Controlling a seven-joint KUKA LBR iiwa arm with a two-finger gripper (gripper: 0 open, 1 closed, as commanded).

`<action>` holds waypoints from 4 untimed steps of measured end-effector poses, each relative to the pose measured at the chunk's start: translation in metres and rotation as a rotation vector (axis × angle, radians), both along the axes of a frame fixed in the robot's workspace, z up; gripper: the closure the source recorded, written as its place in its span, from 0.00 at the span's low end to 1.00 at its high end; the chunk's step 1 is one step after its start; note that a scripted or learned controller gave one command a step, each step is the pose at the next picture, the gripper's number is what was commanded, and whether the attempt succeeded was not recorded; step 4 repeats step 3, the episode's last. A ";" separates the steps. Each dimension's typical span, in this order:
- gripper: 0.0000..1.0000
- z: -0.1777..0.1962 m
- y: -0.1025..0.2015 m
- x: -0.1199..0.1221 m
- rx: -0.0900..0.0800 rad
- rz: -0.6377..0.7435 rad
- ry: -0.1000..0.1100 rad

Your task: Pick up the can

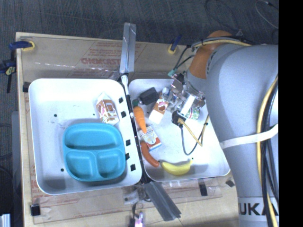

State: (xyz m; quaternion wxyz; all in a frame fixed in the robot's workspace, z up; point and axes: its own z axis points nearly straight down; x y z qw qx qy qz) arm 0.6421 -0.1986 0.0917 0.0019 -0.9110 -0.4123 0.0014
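- The gripper [182,105] hung low over the far part of the right bin [213,167], evidently placed to reach the clutter there.
- Its opening could not be told.
- The can [193,109] possibly lay beside it, green-labelled.
- 1 blue tray [94,151] filled the left bin [47,108].

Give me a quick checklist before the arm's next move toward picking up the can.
1. Gripper over the right bin: ok.
2. Target found: cannot tell; a green and white object beside the gripper is partly hidden.
3. Anything held: cannot tell.
4. Banana and carrot apart from the gripper: ok.
5. Blue tray in the left bin, out of the way: ok.
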 end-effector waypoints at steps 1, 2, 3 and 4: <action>0.00 0.101 -0.003 -0.004 0.000 0.102 -0.002; 0.00 0.165 -0.005 0.015 0.000 0.104 -0.001; 1.00 0.174 -0.002 0.015 0.002 0.115 0.004; 1.00 0.174 -0.002 0.015 0.002 0.115 0.004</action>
